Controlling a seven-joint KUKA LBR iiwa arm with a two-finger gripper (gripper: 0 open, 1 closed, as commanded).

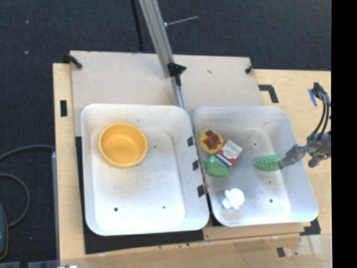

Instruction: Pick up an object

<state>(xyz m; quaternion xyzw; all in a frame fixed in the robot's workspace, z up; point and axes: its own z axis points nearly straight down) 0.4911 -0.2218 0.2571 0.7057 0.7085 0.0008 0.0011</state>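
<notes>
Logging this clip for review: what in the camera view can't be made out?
- Gripper: small and blurred at the right; open or shut cannot be told, nor whether it touches the green object.
- Arm: cut off by the right edge.
- Small carton: print too small to read.
- White object: pale against the right bin; shape unclear.

Arm (321,144) cut off at right; tool (290,158) fingers too small to tell; small white object (233,198) blurred.
</notes>
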